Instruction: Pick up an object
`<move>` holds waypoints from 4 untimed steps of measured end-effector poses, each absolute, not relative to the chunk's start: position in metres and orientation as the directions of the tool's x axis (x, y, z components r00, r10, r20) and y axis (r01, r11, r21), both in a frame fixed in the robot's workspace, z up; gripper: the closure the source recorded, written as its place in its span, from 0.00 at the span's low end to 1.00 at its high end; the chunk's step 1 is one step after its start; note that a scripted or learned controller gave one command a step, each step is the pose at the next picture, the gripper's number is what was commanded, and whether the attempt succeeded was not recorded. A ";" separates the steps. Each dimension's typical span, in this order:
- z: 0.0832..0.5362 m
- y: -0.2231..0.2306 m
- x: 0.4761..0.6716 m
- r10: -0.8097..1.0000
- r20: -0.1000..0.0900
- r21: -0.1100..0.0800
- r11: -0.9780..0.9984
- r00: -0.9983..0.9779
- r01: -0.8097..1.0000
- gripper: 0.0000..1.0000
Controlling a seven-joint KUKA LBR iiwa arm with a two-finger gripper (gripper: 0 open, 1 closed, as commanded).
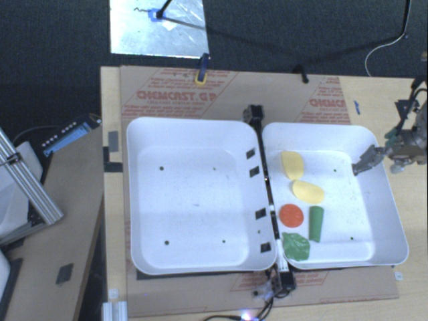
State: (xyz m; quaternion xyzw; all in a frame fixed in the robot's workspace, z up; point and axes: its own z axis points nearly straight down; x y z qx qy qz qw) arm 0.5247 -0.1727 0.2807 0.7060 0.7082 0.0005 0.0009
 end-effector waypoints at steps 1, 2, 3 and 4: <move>0.292 -0.173 0.526 1.000 -0.002 0.006 0.007 -0.007 1.000 1.00; 0.436 -0.165 0.511 1.000 -0.006 0.020 0.006 -0.005 1.000 1.00; 0.270 -0.096 0.490 1.000 0.006 -0.014 0.009 -0.009 1.000 1.00; 0.493 -0.115 0.487 1.000 -0.005 0.023 0.005 -0.004 1.000 1.00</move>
